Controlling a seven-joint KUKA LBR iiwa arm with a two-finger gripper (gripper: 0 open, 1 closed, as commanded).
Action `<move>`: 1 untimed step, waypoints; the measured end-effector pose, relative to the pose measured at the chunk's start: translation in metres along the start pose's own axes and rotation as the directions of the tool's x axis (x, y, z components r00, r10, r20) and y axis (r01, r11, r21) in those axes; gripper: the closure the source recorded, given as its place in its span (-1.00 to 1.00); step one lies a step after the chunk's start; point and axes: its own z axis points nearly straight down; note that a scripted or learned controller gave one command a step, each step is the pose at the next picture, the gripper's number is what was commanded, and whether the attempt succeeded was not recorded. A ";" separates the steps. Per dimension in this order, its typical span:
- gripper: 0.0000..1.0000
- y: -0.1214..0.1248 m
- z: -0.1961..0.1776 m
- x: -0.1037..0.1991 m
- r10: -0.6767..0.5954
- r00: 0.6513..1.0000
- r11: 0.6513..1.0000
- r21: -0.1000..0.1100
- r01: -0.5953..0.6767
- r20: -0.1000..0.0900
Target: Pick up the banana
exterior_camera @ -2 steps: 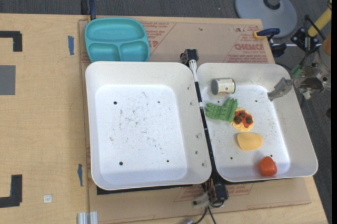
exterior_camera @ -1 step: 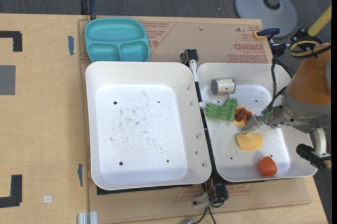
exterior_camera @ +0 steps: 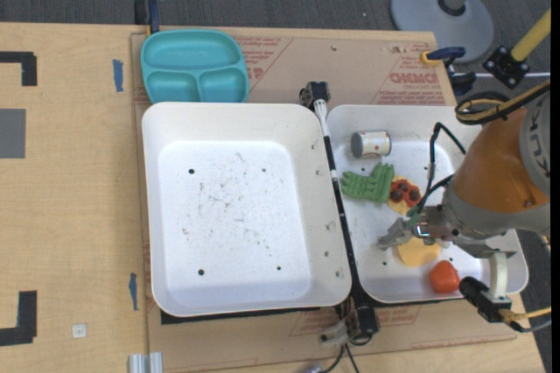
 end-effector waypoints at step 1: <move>1.00 0.001 -0.010 0.000 0.000 1.000 1.000 -0.003 0.000 0.001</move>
